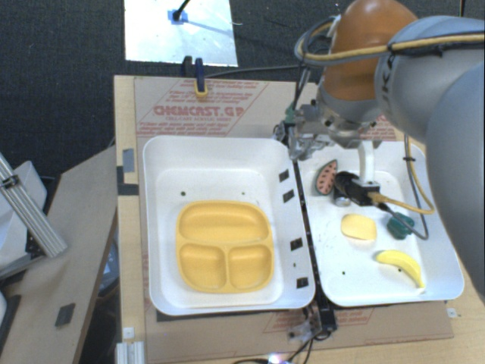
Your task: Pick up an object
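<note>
The arm [424,59] reaches over the far edge of the right bin [439,279], its end effector [303,139] hanging at the far-left corner; whether it is spread or pressed together I cannot tell. The left bin [163,203] carries a yellow divided plate [224,245]. In the right bin lie a banana [402,266] near the front edge, a pale yellow piece [358,227] mid-bin, a teal-tipped tool [399,224] and a watermelon slice [326,177] (nearest the arm). Nothing looks grasped, so this reads as the approach; next calls for descending squarely over one object.

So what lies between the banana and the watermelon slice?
In the camera view, a pale yellow piece lies between the banana and the watermelon slice, in the right bin.
</note>
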Controlling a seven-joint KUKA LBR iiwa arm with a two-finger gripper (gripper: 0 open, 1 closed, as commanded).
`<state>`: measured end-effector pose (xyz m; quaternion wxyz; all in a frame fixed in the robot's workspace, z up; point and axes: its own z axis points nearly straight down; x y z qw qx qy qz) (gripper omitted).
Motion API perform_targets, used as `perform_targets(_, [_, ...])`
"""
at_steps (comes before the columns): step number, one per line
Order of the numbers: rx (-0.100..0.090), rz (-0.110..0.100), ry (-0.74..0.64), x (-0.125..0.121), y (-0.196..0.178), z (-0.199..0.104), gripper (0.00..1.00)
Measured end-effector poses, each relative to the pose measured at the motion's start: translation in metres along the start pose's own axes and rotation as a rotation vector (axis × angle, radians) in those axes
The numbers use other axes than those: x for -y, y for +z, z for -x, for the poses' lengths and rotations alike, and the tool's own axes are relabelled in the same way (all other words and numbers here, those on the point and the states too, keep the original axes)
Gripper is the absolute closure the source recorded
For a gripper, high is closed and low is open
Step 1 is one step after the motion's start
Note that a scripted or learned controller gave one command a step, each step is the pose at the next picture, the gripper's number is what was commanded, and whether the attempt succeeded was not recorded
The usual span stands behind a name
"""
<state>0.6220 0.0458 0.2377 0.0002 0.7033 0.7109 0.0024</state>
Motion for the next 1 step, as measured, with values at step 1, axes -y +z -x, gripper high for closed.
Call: perform_targets(1, [0.002, 0.000, 0.002, -0.0118, 0.0025, -0.0427, 1.00])
